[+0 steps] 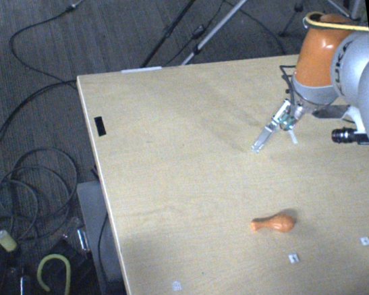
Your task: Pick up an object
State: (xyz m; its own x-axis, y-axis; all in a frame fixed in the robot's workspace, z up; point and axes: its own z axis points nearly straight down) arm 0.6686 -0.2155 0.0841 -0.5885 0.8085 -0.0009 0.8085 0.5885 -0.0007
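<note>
Your thing to pick is the small orange toy (275, 223) lying flat on the pale wooden table (170, 145), toward the near side and well apart from the jaws (265, 140), which hang above the table farther back and to the right, pointing down and left on the grey arm (359, 78) with its orange band. You cannot tell from here whether the jaws are open or closed, since they show as one thin pale sliver. The toy looks like a little gourd or drumstick: a rounded bulb at the right end tapering to a narrow neck at the left. Judge it light, smooth and probably plastic or rubber, so it may roll or squirt out sideways under a pinch. Take it across the fat bulb, jaws square to its long axis, not on the slim neck. The table top is matt and flat, with a few small dark and white markers (293, 257) scattered on it
</note>
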